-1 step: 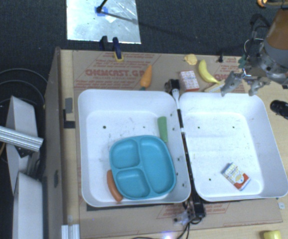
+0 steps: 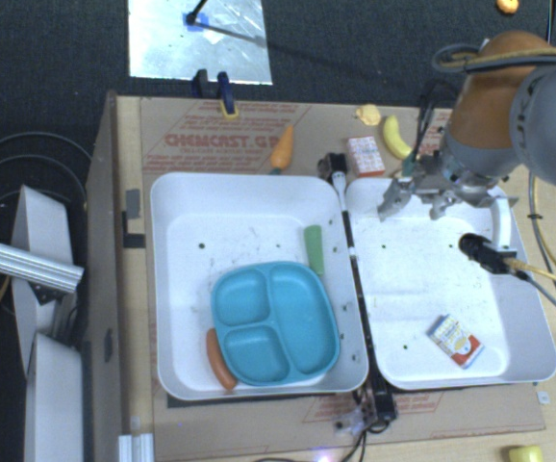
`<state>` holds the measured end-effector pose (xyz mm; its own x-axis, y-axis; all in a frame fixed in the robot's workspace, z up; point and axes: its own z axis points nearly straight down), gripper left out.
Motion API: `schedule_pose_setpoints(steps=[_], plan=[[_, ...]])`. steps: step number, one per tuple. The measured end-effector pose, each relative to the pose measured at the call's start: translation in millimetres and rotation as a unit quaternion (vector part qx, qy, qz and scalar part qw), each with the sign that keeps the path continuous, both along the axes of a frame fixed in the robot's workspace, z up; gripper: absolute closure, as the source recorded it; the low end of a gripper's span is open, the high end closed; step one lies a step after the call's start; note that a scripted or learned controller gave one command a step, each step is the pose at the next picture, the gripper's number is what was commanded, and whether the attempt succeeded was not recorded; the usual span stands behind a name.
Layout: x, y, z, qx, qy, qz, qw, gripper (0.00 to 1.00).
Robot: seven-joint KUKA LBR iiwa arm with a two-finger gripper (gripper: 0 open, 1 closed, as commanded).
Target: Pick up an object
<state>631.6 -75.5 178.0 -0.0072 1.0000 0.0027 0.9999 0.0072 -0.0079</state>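
Note:
In the right bin, a small white and orange box lies near the front. My gripper hovers over the far end of that bin, well behind the box. Its fingers stand apart with nothing between them. The left bin holds a blue divided plate, a green stick by the plate's far right corner, and an orange sausage along the plate's front left side.
Behind the bins, on the cardboard, lie a carrot, a banana, a small printed box and a pale yellow piece. A dark divider runs between the two bins. A foil sheet lies far back.

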Motion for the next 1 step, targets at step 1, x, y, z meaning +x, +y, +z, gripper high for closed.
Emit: schedule_pose_setpoints(steps=[1], plan=[[-49.0, -10.3, -61.1, -0.0008, 0.0, -0.004, 1.0, 0.0]])
